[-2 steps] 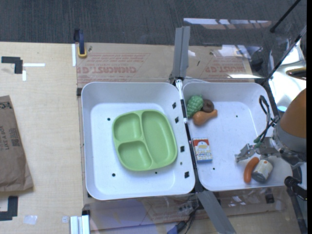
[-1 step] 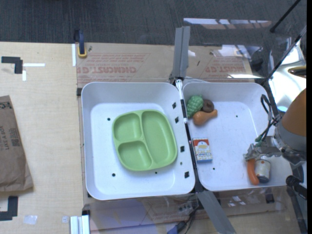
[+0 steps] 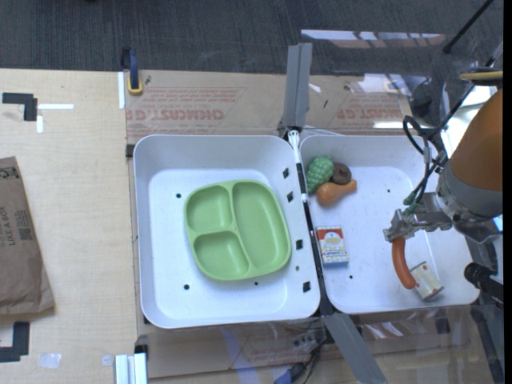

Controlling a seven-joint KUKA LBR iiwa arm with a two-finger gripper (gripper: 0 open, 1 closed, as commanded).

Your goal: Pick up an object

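Note:
The right bin (image 3: 376,290) holds several small objects. An orange sausage (image 3: 401,265) lies near its front right, with a small white and tan block (image 3: 427,280) beside it. A red, white and blue box (image 3: 332,246) lies by the bin's left wall. At the back left sit a green knobbly piece (image 3: 319,171), a brown ring (image 3: 342,172) and an orange carrot-like piece (image 3: 334,190). My gripper (image 3: 406,226) hangs just over the top end of the sausage, reaching in from the right.
The left bin (image 3: 160,214) holds a green divided plate (image 3: 238,230). A grey divider post (image 3: 298,86) rises behind the two bins. A brown paper bag (image 3: 20,238) lies on the bench at far left. Cables hang near the arm at upper right.

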